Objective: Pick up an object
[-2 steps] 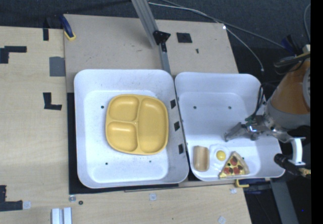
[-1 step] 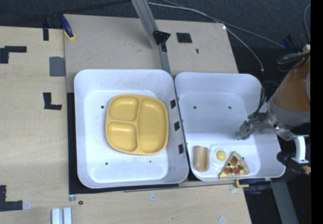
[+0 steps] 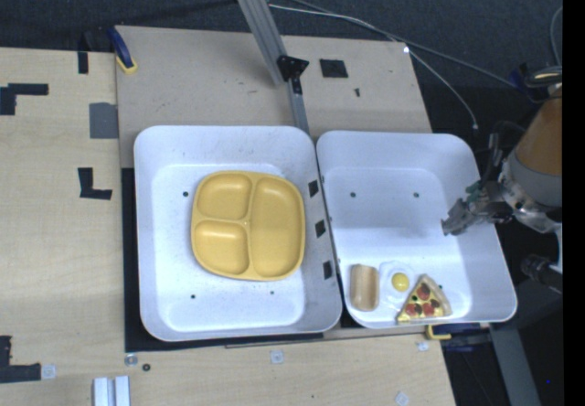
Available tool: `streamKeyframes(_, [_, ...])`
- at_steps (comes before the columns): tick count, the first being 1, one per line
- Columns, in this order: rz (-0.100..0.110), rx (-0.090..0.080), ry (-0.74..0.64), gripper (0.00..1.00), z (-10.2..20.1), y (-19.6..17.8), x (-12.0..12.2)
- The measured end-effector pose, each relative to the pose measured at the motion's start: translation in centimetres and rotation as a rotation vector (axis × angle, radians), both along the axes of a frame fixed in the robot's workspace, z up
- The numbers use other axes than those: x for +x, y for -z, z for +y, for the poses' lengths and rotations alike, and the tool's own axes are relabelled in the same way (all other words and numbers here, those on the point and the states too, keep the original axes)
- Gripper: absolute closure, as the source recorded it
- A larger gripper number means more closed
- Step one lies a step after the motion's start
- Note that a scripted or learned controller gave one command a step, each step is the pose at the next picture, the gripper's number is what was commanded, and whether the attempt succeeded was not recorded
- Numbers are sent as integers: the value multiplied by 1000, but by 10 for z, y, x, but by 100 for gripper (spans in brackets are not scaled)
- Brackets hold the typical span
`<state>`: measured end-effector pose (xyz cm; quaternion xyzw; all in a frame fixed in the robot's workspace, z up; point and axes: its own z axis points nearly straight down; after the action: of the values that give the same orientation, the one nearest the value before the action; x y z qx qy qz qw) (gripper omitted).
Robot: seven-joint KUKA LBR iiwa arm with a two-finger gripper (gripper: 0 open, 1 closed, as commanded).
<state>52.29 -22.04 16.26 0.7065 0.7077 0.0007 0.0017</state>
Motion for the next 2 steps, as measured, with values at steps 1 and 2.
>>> streamKeyframes(1, [0,0,0,100,10,-49,2])
streamKeyframes(2, [2,1,0,100,11,-69,2])
